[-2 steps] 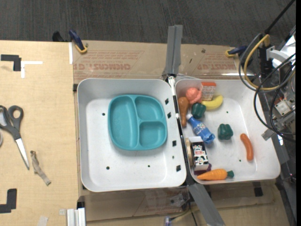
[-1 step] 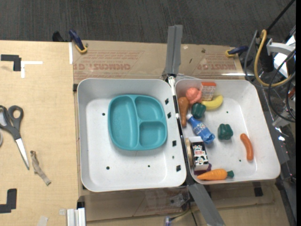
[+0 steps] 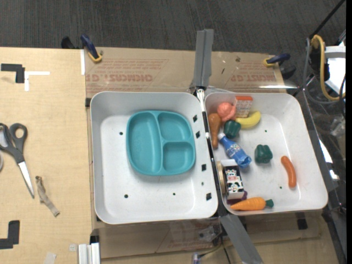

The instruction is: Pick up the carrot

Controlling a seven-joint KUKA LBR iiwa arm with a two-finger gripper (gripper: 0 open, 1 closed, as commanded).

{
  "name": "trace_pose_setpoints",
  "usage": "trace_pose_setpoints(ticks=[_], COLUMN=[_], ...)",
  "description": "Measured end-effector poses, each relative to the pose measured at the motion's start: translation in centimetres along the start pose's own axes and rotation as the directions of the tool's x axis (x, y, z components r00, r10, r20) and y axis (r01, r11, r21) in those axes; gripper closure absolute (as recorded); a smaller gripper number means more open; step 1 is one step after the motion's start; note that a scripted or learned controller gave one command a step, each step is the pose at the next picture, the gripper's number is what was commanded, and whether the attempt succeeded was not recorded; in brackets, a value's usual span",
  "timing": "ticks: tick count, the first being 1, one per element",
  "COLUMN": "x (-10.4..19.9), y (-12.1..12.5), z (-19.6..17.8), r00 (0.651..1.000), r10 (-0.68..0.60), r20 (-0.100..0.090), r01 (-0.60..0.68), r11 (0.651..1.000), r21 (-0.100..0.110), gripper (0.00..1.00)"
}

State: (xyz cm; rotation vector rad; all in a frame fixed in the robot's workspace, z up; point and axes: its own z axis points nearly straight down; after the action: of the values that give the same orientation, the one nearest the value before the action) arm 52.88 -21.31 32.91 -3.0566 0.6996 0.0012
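Right bin [image 3: 308, 147]: the carrot [image 3: 248, 204] lies flat in the near-left corner, long axis roughly parallel to the near wall. Its pointed orange end faces the divider between the bins and its green top faces right. It sits tight against the foot of the near wall; whether it touches cannot be told.

Neighbours: a small printed carton [image 3: 233, 181] stands just behind the carrot's pointed end, close enough that contact cannot be ruled out. A red-orange sausage [image 3: 289, 171] lies well apart to the right, near the right wall. A green pepper [image 3: 263, 153] sits mid-bin, apart from the carrot. A blue bottle [image 3: 235, 152] lies behind the carton.

The far-left part is crowded: a banana [image 3: 248, 120], a pink item [image 3: 226, 110], a dark green item [image 3: 231, 128] and an orange item [image 3: 214, 126] lying along the divider.

Open room: bare white floor lies behind the carrot's green end and to its right, between carton, pepper and sausage. The near and left sides are hemmed in by wall and divider.

Left bin [image 3: 110, 191]: holds a teal divided plate [image 3: 161, 142]. Scissors [image 3: 16, 153] lie on the bench at far left.
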Motion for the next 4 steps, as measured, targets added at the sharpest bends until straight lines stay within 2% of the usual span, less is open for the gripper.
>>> trace_pose_setpoints(ticks=[1,2,4], x=[7.9,12.1,12.1], y=[-3.1,-5.1,-5.0], z=[3.0,5.1,5.2], r00=[0.976,0.969,0.969], r10=[-0.219,-0.248,-0.247], r20=[-0.003,-0.003,-0.004], r01=[0.219,0.248,0.247], r11=[0.976,0.969,0.969], r21=[0.000,0.000,-0.001], gripper=[1.00,1.00,1.00])
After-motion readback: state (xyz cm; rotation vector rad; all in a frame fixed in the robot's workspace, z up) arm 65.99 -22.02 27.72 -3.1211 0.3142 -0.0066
